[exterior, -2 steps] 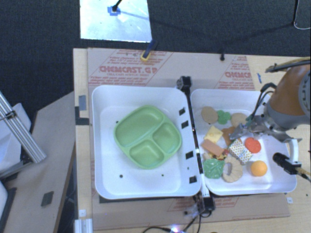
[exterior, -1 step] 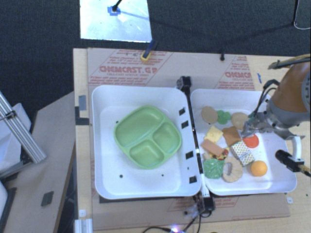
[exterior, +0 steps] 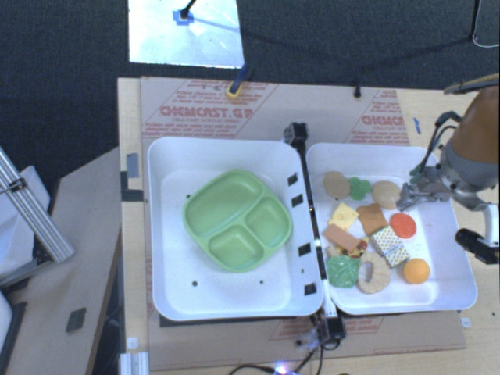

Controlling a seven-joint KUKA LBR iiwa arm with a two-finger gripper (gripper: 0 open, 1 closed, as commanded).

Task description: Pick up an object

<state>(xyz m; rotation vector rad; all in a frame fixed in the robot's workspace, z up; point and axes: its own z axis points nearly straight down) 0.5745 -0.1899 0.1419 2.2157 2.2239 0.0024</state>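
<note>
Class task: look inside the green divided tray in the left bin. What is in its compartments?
All three compartments of the green tray look bare; nothing covers them. The toy food lies in the right bin.

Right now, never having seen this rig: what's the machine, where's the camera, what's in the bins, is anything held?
One fixed camera looks down at a slant on two shallow white bins. The grey arm with an orange band reaches in from the right; its hand hangs over the right bin, above the toy food: an orange, a red disc, a checkered block, a ring biscuit, some green pieces. The left bin holds a green divided plate. Nothing shows between the fingers.
</note>
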